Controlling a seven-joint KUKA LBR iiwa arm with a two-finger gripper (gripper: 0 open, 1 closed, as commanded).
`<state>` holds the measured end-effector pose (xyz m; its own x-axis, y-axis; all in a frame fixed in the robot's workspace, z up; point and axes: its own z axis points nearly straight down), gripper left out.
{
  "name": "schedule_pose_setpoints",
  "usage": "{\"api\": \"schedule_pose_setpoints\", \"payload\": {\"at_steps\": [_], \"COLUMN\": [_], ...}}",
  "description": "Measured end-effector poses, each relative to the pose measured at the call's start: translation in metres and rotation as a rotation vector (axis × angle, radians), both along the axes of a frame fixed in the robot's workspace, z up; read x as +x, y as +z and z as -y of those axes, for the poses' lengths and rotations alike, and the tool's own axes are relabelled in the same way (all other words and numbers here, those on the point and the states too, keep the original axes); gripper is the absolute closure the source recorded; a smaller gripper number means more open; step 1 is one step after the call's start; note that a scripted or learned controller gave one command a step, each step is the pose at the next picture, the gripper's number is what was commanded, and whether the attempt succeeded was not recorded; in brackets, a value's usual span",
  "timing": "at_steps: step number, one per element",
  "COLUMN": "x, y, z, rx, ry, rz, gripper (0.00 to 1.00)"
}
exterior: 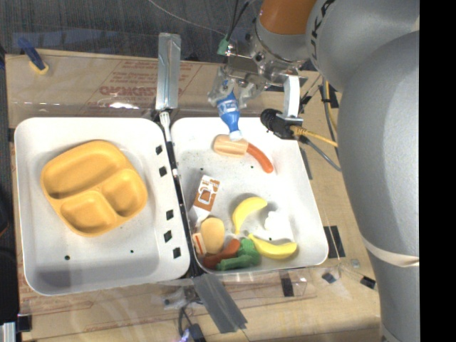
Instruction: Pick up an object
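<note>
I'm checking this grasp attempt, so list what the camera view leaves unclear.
- Tool: cluttered by wrist hardware; whether it grips the blue-and-white object beneath it cannot be told.
- Toy pile in the right bin's near corner: items overlap, hiding lower ones.
- Small orange packet: print too small to read.

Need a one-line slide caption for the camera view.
KUKA arm's end effector lifts a blue-and-white object above the right bin of toy food; left bin holds a yellow tray.

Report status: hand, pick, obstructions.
Hand above right bin's far edge, shut on blue-and-white tube. Tube hangs lifted. Hot dog toy directly beneath.
</note>
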<state>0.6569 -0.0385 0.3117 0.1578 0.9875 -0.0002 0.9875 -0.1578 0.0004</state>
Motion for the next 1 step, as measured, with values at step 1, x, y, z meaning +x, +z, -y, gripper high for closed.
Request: {"api": "schedule_pose_setpoints", "payload": {"at_steps": [1], "x": [-0.07], "y": [-0.054], "z": [-0.028], "rx": [0.0], "ry": [0.037], "rz": [-0.009], "gripper": [1.0]}}
